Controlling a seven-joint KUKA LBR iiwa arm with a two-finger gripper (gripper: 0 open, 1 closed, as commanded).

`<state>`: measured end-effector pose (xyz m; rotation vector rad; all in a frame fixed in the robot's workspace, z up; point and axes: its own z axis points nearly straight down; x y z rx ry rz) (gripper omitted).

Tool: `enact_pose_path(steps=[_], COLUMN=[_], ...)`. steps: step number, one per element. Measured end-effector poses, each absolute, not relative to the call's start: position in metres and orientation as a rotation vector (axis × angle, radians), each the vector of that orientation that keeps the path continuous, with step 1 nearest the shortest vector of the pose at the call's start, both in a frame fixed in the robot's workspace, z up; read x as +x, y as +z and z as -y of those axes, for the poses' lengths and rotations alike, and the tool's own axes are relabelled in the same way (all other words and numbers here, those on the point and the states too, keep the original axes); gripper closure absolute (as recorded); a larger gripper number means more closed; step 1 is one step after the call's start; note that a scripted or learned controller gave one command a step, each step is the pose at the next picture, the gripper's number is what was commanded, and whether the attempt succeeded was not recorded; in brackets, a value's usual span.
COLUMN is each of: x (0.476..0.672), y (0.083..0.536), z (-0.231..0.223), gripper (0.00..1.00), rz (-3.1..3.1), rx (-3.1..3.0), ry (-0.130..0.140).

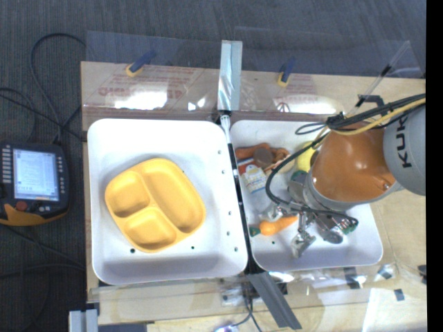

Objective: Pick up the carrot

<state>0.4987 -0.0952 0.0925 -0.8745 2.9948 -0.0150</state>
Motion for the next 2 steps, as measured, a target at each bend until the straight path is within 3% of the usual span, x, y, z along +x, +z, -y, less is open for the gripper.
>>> enact_pose_path(steps=[1, 2], x=[0.5, 0.504], y=[0.103, 0.25], z=[0.094, 0.03], gripper=[1.0, 1.0], rz=[-2.993, -3.023], rx=[-0.874, -0.808], ry=[-0.015, -0.004])
